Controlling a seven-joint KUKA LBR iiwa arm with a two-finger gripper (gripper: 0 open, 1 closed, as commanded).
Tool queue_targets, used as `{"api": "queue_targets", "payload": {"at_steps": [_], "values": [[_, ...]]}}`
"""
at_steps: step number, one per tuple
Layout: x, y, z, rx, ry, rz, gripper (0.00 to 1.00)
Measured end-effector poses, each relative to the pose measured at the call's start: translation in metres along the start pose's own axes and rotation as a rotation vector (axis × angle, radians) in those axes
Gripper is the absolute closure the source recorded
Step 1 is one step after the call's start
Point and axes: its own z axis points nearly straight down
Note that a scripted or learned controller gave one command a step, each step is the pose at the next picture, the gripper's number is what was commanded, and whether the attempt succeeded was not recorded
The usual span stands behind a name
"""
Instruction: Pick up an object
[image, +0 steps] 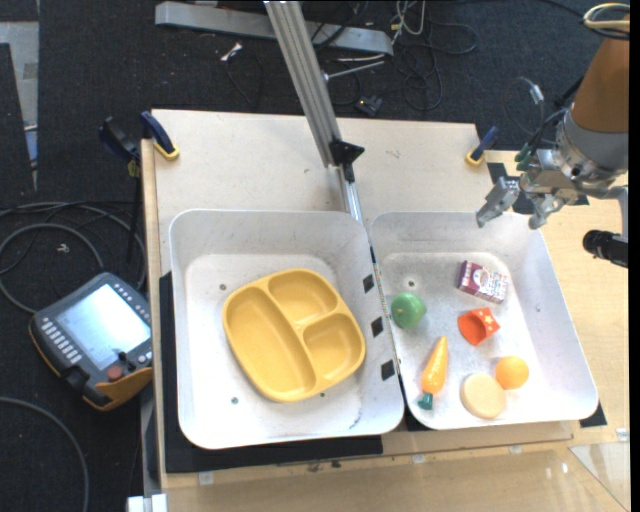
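Task not begun. Gripper (517, 208) hovers over right bin's (560, 300) upper-right rim, fingers spread, pinching nothing. Carton (483, 282), apple (407, 310), carrot (435, 366) lie untouched; descent and grasp remain.

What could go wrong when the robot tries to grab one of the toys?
1. The round cream piece and the orange ball touch, so reaching for one may knock the other away.
2. The carrot lies near the right bin's inner wall, which could block a finger.
3. The end effector hangs over the bin's far rim, probably a long way from the toys.
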Motion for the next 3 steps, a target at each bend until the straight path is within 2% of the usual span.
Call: {"api": "queue_targets", "payload": {"at_steps": [1,2,3], "values": [[0.000,0.000,0.000,0.000,-0.001,0.000,0.00],[0.004,0.001,0.064,0.004,0.001,0.000,0.00],[0.010,0.004,0.110,0.003,0.001,0.000,0.00]]}}
